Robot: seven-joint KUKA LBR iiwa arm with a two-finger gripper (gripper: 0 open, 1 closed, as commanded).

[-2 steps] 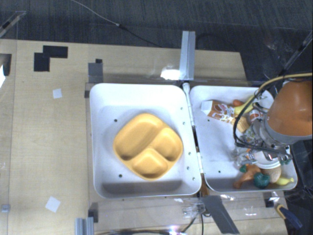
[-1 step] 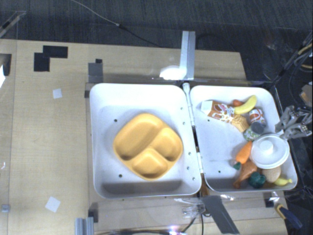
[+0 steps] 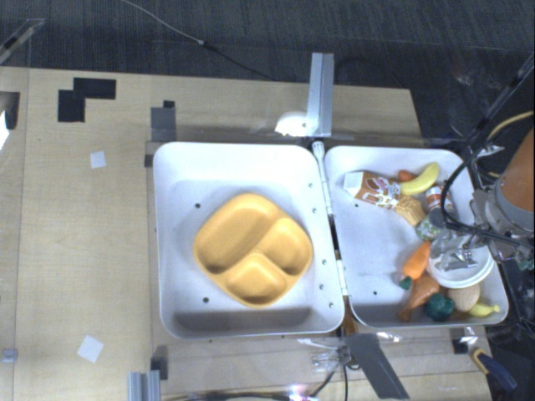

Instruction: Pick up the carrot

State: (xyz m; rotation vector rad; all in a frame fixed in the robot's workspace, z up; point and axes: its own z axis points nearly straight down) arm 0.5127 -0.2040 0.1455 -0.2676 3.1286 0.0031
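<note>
The carrot [image 3: 415, 261] is a short orange piece with a green end. It lies tilted in the right bin [image 3: 372, 257], near the bin's right side. My gripper [image 3: 450, 254] hangs low over the right bin, just to the right of the carrot and close to it. It partly covers a white cup [image 3: 465, 281]. I see nothing lifted off the bin floor.
A banana [image 3: 420, 178], an orange packet [image 3: 374, 189] and a waffle-like piece [image 3: 410, 211] lie at the back of the right bin. A brown item [image 3: 420, 293], a green one [image 3: 440, 307] and a small yellow one [image 3: 485, 310] crowd the front. A yellow sectioned plate [image 3: 253, 247] sits in the left bin [image 3: 175, 190].
</note>
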